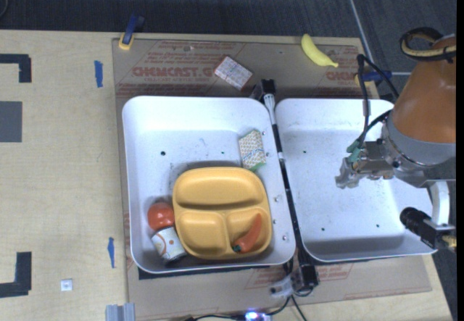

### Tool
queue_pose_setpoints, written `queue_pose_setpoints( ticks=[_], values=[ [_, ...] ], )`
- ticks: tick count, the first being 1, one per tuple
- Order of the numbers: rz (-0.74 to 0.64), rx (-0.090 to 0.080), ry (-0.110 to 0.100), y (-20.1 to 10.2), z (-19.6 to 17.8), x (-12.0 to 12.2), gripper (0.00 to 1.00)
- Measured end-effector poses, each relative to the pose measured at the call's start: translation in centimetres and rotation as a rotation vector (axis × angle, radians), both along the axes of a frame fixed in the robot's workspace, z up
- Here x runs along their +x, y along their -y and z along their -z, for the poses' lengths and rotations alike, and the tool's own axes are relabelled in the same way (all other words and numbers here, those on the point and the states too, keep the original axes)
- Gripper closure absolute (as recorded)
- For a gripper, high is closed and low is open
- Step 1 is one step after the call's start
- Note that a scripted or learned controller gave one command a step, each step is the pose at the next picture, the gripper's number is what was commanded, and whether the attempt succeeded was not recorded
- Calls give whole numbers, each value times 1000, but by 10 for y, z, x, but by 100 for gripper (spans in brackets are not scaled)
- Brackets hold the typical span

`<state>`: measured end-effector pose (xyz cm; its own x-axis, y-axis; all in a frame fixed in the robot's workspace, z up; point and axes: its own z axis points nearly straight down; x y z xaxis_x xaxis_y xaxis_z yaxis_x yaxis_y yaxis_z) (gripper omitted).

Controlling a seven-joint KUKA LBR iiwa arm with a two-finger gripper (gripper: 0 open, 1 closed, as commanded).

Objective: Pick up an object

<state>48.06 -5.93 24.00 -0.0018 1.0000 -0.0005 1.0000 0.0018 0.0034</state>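
Camera view looks down on 2 white bins side by side on a brown cardboard sheet [181,69] with red letters. Both bins are shallow, smooth and shiny, with round corners. The left bin [145,131] holds a big yellow plastic tray [217,203] with 3 dips in it, 1 long dip at the back and 2 smaller ones at the front. A small orange carrot toy [249,235] lies in the front right dip, tilted, with its long side running from the tray's front edge up toward the right. Just left of the tray sit a round red tomato toy [160,215] and a small white can [168,243] with an orange mark; the can lies on its side and touches the tray's corner. A little packet with a green and white pattern [251,148] leans near the right wall of this bin, behind the tray. The right bin [312,189] has a few tiny dark specks on its floor. The gripper [349,171] hangs over the right side of this bin, at the end of the grey arm with the fat orange band [431,106]. It is too small and blurry to tell how wide the claw is, and nothing can be seen in it. A yellow banana toy [317,51], curved, lies on the cardboard behind the right bin. A small checked card [233,72] lies on the cardboard behind the left bin.
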Motion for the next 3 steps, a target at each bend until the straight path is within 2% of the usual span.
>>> queue_pose_setpoints(
  ticks=[1,2,3],
  values=[
    [1,2,-4,-26,19,0,100],
    [2,2,-5,-31,26,-1,100],
    [3,1,-6,-18,38,-1,100]
  ],
)
